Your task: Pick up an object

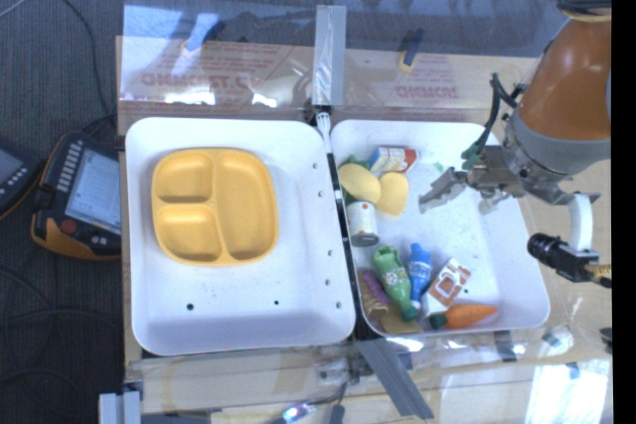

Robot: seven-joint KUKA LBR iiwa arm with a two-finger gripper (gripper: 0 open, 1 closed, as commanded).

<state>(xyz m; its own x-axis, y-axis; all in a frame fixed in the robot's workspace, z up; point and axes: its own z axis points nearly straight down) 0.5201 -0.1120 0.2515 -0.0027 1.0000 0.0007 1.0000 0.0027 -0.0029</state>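
Two shallow white bins sit side by side on the desk point(139, 55). The left bin point(298, 313) holds a yellow divided plate point(214, 206), lying flat toward the bin's 10 o'clock part.

The right bin point(517, 253) carries the loose objects, gathered along its 9 o'clock side and down to 6 o'clock. Near the bin's 11 o'clock corner lies a small printed can point(394, 158) on its side. Just below it rest a yellow lemon-like piece point(359, 181) and a second yellow piece point(394, 194), touching each other. A small white cylinder point(363, 222) stands just beneath them, against the dividing wall. Toward 6 o'clock lie a green bottle point(394, 277), a blue bottle point(419, 269) beside it, a purple item point(373, 291) at the wall, a red-and-white carton point(449, 283) and an orange carrot point(467, 315) near the front rim.

The arm point(571, 84) reaches in from 3 o'clock, its orange band above the wrist. The pincer point(452, 182) hangs over the bin's upper middle, at 3 o'clock from the yellow pieces and apart from them. Its fingers point(437, 194) look spread, with nothing between them.
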